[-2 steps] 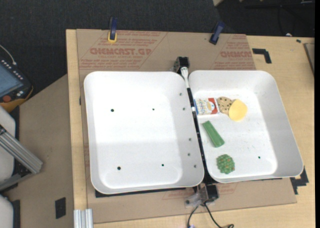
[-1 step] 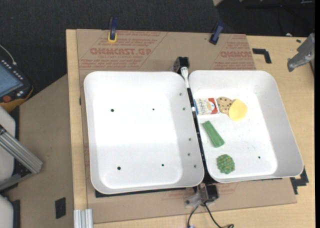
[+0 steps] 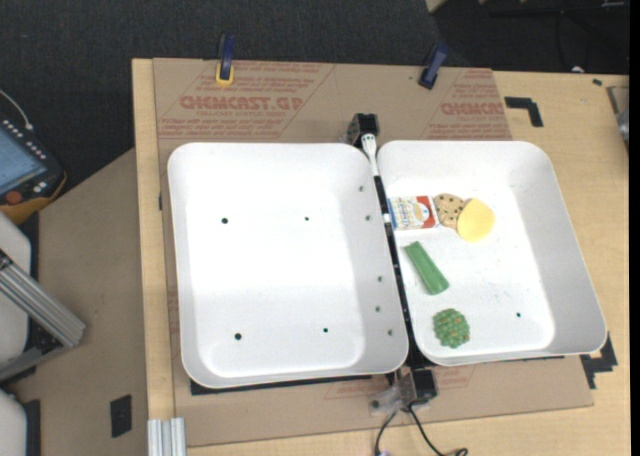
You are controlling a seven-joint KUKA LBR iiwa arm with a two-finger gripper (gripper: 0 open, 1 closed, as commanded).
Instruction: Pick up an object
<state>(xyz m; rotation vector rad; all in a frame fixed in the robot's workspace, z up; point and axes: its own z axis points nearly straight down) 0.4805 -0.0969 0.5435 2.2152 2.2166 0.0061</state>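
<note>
A: Arm pose, gripper opening, anything held?

B: Cannot tell for any of the three. Logged as unknown.

A: Layout on the counter (image 3: 150,244)?

B: Brown printed sheet on top, two white bins side by side on it, inner rims touching along the middle. Left bin (image 3: 182,244): four small dark dots on the floor. Right bin (image 3: 560,244): five loose things, all toward its left half.

A: Positions of the five?

B: Small carton (image 3: 410,212), white with blue and red print, lying flat just beside the left wall. Cookie (image 3: 448,208) touching the carton's right end. Yellow lump (image 3: 477,221) touching the cookie on its right, slightly nearer the camera. Green stick (image 3: 425,268) in front of the carton, lying at a slant, apart from the other things. Green knobbly ball (image 3: 451,328) near the front wall, apart from the stick.

A: Anything around the bins?

B: Two blue clamps on the far edge of the sheet, left clamp (image 3: 226,54) and right clamp (image 3: 434,64). Black fitting (image 3: 362,129) at the far end of the seam between the bins. Cable (image 3: 400,429) trailing off the near edge below that seam. Blue-screened device (image 3: 18,159) and a metal rail (image 3: 40,294) off to the left, well apart from the bins.
</note>
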